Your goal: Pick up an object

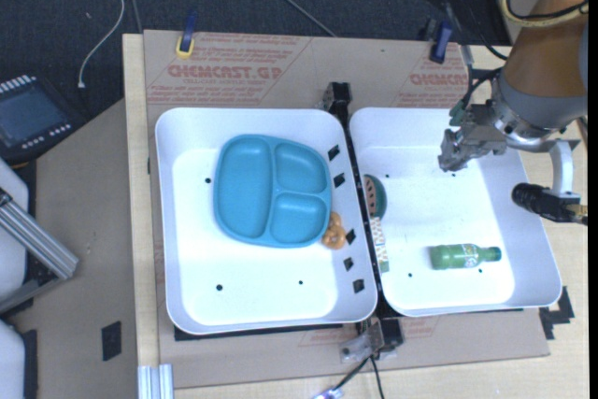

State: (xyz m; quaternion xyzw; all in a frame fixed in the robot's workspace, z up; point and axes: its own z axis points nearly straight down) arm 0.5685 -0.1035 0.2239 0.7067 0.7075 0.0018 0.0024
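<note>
Hand (455,154), grip state unclear, above right bin (523,294); green bottle (464,255) lying crosswise, cap toward right.

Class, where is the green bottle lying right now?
The green bottle lies on its side in the right bin, near its front edge, below the gripper and right of the divider between the bins.

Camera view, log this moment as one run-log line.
gripper: over right bin, upper area | green bottle: lying in right bin, ungrasped | blue plate: left bin | task: pending
</note>
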